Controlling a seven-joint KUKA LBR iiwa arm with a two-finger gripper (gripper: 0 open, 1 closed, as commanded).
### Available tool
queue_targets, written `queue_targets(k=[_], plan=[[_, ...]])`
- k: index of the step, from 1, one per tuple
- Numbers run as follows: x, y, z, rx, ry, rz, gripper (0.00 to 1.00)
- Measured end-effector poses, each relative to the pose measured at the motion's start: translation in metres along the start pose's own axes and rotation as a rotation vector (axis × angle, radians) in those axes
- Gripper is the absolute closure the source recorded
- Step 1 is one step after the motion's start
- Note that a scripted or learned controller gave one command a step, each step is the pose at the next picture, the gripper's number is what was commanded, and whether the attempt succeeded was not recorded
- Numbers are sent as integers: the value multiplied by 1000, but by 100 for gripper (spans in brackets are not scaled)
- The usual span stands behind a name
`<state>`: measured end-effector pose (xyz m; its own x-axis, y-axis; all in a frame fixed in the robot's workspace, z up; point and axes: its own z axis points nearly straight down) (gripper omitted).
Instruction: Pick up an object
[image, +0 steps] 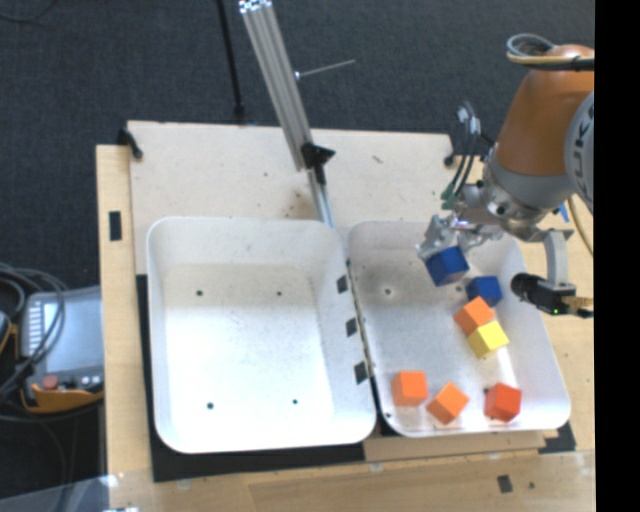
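The jaws (447, 243) stood over the upper part of the right bin (535, 405), and a blue cube (446, 264) sat directly beneath them, tilted and seemingly raised off the bin floor; it looked clamped between them, though the wrist hid the contact itself, so that reading was a judgement. The coming move turned on that cube lying straight under the jaws, so a vertical lift would carry it if the hold was sound. A second blue cube (484, 290) lay just beside, down and to the right, then an orange cube (471, 316) touching a yellow cube (488, 338). The left bin (160, 240) lay well apart on the worktop (200, 160)
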<state>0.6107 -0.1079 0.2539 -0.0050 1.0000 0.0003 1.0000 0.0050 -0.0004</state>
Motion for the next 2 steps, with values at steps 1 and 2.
queue_targets(k=[1,2], plan=[[57,-22,3,-1,1,-2,100],[104,-41,16,0,0,2,100]])
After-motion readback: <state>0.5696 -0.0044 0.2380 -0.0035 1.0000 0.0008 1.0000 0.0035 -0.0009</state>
